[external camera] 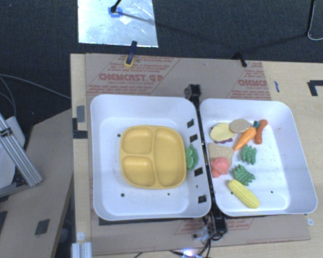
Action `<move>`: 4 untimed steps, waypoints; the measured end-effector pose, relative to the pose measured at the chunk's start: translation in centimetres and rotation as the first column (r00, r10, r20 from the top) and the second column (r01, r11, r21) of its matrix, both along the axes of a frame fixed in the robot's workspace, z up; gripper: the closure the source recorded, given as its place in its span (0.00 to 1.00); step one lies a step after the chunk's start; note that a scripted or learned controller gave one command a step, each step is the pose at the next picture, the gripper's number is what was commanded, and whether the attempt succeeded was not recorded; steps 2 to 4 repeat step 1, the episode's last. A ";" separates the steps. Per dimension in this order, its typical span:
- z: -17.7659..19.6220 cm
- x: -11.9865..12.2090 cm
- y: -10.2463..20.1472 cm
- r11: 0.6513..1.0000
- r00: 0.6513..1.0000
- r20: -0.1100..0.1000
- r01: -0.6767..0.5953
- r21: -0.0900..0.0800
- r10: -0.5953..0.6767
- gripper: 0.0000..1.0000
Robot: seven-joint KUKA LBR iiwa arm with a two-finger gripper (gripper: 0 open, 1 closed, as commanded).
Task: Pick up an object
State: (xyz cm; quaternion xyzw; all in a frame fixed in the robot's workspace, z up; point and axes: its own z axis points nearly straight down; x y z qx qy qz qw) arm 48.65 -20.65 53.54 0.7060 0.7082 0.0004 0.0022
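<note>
Cardboard-topped bench (167, 74) for scenery, and the pickable stuff, a toy corn (243, 193), carrot (244, 138) and pink lump (219, 166), sits in the bin on the view's right (299, 160). Next door, the left bin (105, 144) holds a yellow divided plate (153, 157). Can't tell what my jaws are doing, honestly.

Cannot call the pose of arm or wrist from here, nor how the jaws stand.
</note>
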 end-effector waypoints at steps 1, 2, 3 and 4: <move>0.0 0.0 0.0 1.000 1.000 0.000 0.000 0.000 0.000 1.00; 0.0 0.0 0.0 1.000 1.000 0.000 0.000 0.000 0.000 1.00; 0.0 0.0 0.0 1.000 1.000 0.000 0.000 0.000 0.000 1.00; 0.0 0.0 0.0 1.000 1.000 0.000 0.000 0.000 0.000 1.00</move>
